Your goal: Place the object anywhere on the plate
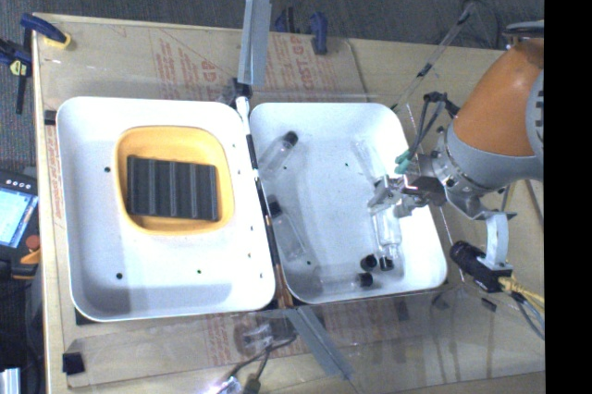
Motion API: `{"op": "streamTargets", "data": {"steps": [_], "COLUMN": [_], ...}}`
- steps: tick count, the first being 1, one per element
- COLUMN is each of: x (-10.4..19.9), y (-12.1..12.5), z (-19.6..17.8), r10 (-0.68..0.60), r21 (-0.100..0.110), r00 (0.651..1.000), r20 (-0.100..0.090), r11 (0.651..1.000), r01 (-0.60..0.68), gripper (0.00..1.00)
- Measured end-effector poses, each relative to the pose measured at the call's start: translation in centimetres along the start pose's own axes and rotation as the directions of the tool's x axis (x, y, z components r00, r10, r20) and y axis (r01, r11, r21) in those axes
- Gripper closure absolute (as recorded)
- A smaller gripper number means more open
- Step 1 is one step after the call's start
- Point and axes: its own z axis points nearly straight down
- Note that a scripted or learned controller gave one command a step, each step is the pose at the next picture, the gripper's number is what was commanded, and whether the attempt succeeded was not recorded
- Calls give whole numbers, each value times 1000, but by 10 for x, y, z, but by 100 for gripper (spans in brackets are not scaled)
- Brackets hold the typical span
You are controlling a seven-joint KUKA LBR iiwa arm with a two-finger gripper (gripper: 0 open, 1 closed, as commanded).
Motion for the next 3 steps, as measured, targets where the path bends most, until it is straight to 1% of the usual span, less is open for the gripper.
{"op": "streamTargets", "data": {"steps": [1, 2, 3], "x": [76, 120, 185], "y": [14, 50, 86], "z": [35, 31, 57], "r10": [-129, -337, -549], "r21": [-7, -10, -8], "r00": [992, 941, 836], "r20": [2, 6, 8], "r11": [992, 941, 836], "r01": [129, 337, 549], "gripper": [100, 100, 100]}}
